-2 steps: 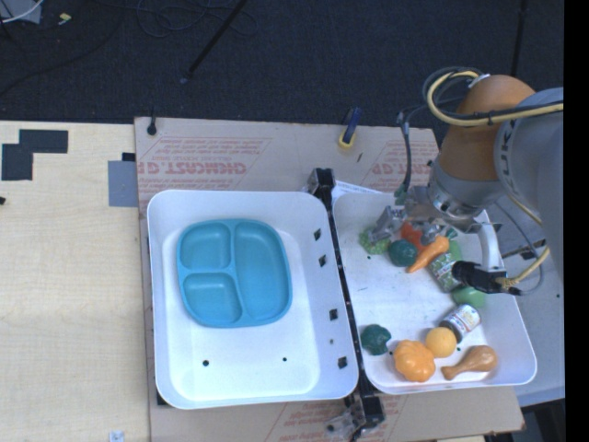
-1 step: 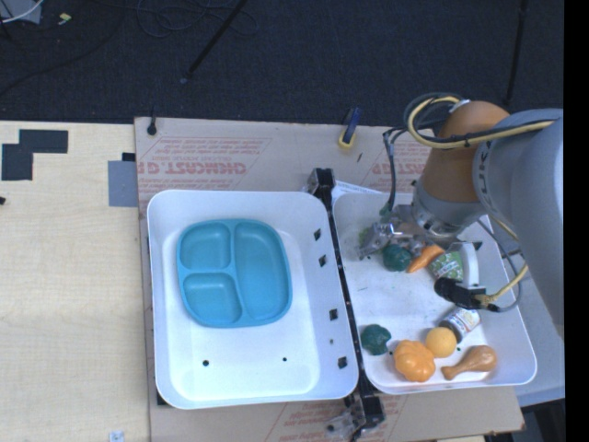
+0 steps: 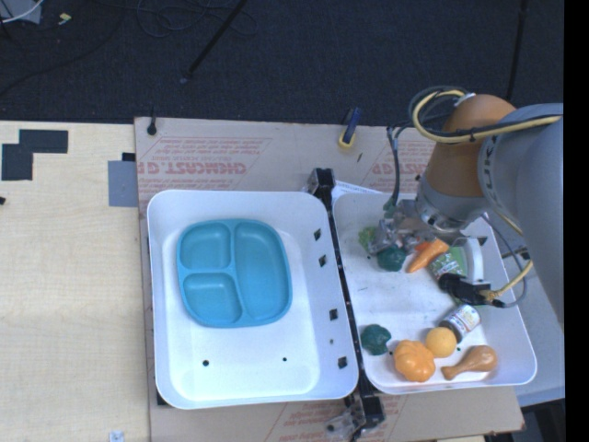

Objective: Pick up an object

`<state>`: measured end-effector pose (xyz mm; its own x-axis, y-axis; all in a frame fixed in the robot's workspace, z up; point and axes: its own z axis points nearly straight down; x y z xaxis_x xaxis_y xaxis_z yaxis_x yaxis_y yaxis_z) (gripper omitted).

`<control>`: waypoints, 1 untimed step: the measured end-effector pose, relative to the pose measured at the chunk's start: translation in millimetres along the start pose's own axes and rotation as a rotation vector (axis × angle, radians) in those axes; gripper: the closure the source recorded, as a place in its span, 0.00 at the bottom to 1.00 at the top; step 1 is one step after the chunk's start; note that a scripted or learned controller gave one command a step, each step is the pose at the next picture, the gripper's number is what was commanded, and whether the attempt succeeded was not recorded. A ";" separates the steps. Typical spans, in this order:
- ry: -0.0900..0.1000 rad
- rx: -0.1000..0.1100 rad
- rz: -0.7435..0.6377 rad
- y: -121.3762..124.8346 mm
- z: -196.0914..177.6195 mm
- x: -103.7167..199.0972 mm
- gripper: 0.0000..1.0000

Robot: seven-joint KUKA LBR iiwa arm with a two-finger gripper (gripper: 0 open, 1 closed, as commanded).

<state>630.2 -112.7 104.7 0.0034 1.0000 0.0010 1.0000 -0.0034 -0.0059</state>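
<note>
Over the right bin [image 3: 515, 362], the gripper [image 3: 398, 233] is positioned low, touching a dark green object [image 3: 390, 260] beside a carrot [image 3: 426, 255]. Gripper state cannot be determined.

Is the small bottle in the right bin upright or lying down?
Lying down: the small bottle rests on its side on the right bin floor.

Far side first: a dark carpeted floor [image 3: 276, 44] runs across the top, with thin cables [image 3: 175, 3] looping over it and a dark rod [image 3: 216, 30] slanting down toward the bench. Closer in, the light wooden bench top [image 3: 64, 284] spreads out on the left, carrying black patches [image 3: 32, 150] and a grey square [image 3: 121, 182]. A brown cardboard sheet [image 3: 230, 159] with red print lies under the bins, a blue-and-yellow clamp [image 3: 349, 129] at its far edge.
</note>
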 end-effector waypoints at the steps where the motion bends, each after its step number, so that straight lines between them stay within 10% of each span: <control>1: -0.002 -0.009 -0.001 2.7 -63.6 -2.8 1.00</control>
<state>633.3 -115.5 168.2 0.0026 1.0000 -0.0006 1.0000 -0.0026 0.0033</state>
